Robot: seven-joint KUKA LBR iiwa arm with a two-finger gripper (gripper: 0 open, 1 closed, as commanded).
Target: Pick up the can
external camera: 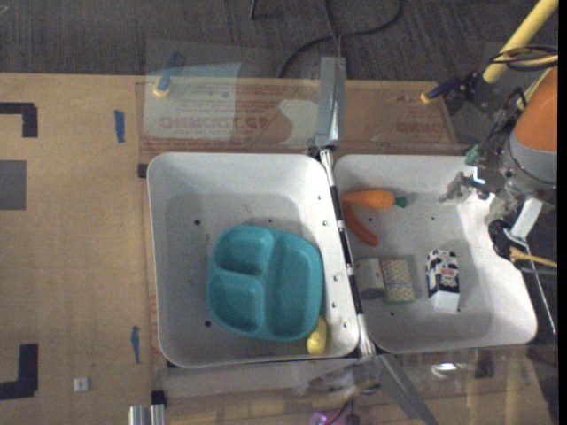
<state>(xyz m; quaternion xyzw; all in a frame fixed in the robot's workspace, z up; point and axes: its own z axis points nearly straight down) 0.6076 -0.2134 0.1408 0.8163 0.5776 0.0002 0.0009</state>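
Note:
The can (391,279) lies on its side in the right bin (496,326), near that bin's left wall, with a greenish patterned label and a grey end facing left. My gripper (467,186) hangs over the upper right part of the same bin, under the arm's orange band (542,122). It is well apart from the can, up and to the right of it, and it holds nothing that I can see.
The right bin also holds a carrot (372,199), a small red-orange piece (361,227) and a cow-patterned carton (443,282) right of the can. In the left bin (177,193) sit a teal divided plate (264,282) and a yellow item (316,339).

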